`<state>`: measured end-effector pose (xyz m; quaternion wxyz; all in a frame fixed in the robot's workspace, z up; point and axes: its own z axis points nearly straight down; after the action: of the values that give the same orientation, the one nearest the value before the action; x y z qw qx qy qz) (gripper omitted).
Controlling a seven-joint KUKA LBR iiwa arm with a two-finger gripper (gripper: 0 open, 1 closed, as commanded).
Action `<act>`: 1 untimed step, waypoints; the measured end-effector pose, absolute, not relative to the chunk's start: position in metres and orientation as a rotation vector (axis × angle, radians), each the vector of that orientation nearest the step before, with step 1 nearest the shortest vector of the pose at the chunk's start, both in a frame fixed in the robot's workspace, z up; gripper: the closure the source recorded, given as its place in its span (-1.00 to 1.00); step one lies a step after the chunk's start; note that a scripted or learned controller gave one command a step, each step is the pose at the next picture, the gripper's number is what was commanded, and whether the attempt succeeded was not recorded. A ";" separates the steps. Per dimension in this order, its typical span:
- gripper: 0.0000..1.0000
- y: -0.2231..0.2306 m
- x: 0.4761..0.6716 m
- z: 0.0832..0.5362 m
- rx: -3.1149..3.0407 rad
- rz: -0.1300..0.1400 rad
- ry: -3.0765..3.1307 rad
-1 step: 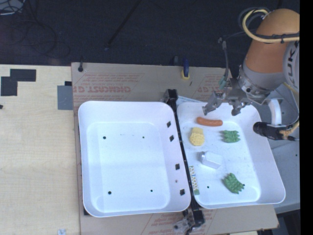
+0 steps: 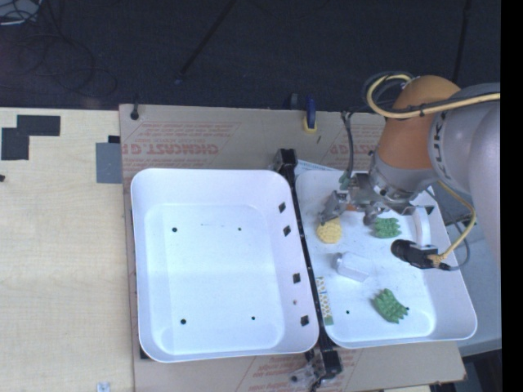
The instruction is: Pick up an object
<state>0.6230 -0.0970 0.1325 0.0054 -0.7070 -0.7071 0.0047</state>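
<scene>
The right bin (image 2: pixel 445 317) holds a small yellow round object (image 2: pixel 329 233), a green leafy piece (image 2: pixel 386 228), a second green piece (image 2: pixel 391 305) near the front, and a clear pale block (image 2: pixel 351 266) in the middle. My gripper (image 2: pixel 351 210) hangs low over the far part of this bin, its fingers spread open. One fingertip (image 2: pixel 331 213) is just above the yellow object and the other stands next to the first green piece. Nothing is between the fingers.
The left bin (image 2: pixel 151 300) lies beside the right one, with a black divider rail (image 2: pixel 298 251) between them. The grey arm with its orange band (image 2: pixel 413 137) reaches in from the right over the right bin's far corner.
</scene>
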 end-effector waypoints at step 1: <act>-1.00 -0.131 0.568 0.156 -2.221 0.008 -2.214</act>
<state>0.5683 -0.1315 0.1557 0.0026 -0.7082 -0.7060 0.0024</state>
